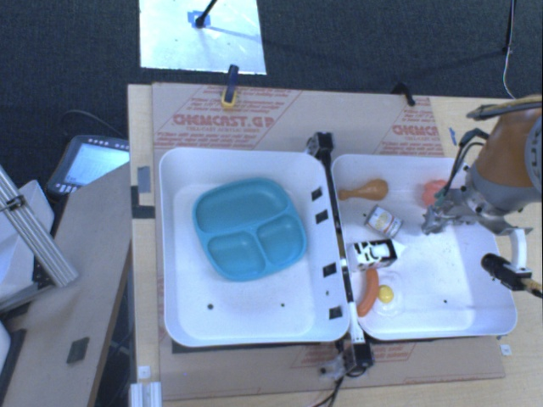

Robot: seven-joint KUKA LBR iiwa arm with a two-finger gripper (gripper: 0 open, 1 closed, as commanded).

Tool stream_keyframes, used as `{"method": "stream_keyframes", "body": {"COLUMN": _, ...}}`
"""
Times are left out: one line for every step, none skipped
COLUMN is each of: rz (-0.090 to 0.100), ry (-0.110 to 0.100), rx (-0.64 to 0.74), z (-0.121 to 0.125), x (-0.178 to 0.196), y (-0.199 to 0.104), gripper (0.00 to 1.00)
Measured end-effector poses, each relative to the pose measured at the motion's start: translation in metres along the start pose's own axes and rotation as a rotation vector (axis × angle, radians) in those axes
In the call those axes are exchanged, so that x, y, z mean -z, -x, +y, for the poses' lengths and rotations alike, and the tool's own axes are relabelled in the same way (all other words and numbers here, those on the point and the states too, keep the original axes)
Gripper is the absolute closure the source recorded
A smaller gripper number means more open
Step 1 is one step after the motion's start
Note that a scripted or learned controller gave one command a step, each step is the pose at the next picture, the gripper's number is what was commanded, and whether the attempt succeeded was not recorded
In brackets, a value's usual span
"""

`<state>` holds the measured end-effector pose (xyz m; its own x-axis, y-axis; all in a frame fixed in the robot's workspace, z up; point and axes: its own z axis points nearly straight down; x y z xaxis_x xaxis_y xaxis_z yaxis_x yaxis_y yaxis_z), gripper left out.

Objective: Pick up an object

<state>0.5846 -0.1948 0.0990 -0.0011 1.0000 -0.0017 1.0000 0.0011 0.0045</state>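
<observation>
While I watch from my desk, the arm reaches in over the right bin, and its gripper hangs low near that bin's far side. I cannot tell how the gripper is set or whether it has anything, since the metal parts at the tip blur together.

Closest to the tip is a red-orange object, just behind it and partly hidden by the wrist, so I can't say whether they touch. Left of the tip, a short way off, lies a small jar on its side (silver lid, pale label). Beyond the jar, further left and back, is a tan drumstick, lying flat with its thin end toward the divider.

Left and toward the near side of the tip sits a black-and-white box, and past it, nearer the bin's front, a sausage lies beside a fried egg, the two just about touching.

Well away to the left, across the divider, the left bin holds a blue plate with three compartments.

A black part juts from the arm, in front of the tip to the right.
</observation>
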Motion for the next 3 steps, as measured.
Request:
{"method": "stream_keyframes", "body": {"rz": 0.000, "ry": 0.001, "rx": -0.001, "z": -0.005, "x": 0.050, "y": 0.007, "gripper": 1.00}}
{"method": "stream_keyframes", "body": {"rz": -0.001, "ry": 0.003, "rx": 0.003, "z": -0.003, "x": 0.115, "y": 0.006, "gripper": 1.00}}
{"method": "stream_keyframes", "body": {"rz": 0.000, "ry": 0.000, "rx": 0.003, "z": -0.001, "x": 0.142, "y": 0.007, "gripper": 1.00}}
